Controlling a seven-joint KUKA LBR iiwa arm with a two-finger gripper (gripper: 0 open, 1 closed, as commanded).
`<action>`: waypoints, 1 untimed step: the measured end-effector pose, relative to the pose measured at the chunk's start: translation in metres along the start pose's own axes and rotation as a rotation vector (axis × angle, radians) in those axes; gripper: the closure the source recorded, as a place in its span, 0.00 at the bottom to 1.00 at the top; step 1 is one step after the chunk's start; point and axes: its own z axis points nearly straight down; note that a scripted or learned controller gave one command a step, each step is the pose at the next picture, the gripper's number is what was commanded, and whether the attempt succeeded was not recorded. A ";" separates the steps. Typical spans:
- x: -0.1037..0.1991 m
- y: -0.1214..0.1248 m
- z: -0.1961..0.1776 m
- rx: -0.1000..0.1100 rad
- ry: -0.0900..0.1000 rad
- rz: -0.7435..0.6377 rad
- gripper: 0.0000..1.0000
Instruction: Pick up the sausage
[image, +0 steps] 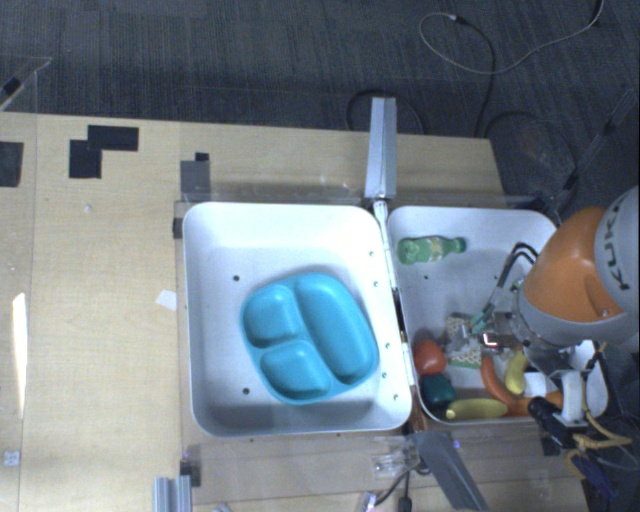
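Sausage (491, 380), orange-red, lies in your right bin's (500, 222) near corner beside a yellow banana (476, 408). Your gripper (490, 335) sits just above it; how its grip stands can't be told.

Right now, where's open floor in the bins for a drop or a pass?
Left bin: bare floor rings the blue tray, widest along the top and left walls. Right bin: bare middle band between the green bottle and the pile below. Crowded at the near corner: tomato, banana, sausage, under the arm.
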 end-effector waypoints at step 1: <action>0.000 0.002 -0.011 -0.006 -0.001 -0.001 1.00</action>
